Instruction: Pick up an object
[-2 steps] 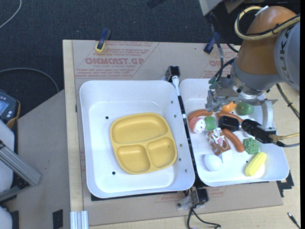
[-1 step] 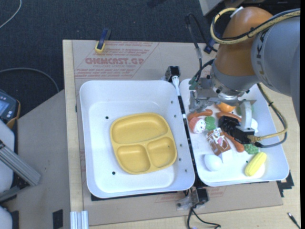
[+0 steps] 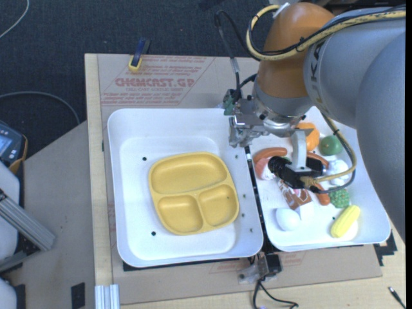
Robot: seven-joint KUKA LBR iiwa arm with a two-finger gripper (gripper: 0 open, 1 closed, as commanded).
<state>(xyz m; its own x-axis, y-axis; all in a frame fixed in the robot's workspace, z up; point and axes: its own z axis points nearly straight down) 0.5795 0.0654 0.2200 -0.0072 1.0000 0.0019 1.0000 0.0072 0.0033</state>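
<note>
1. Arm [image 3: 360,63] hangs over rt bin [image 3: 376,227], wrist low, likely hunting a pick.
2. Corn [image 3: 345,221], egg [image 3: 288,219] lie loose at its near edge, ungrasped.
3. Gripper [image 3: 241,132] near rt bin's left wall; open or shut, can't tell.
4. Left bin [image 3: 122,172] holds tray [image 3: 193,192].

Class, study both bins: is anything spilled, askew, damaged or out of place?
Nothing looks spilled or damaged. The yellow divided plate sits slightly skewed in the left bin, not square to its walls. The toy food lies jumbled in the right bin, all inside its rim.
</note>
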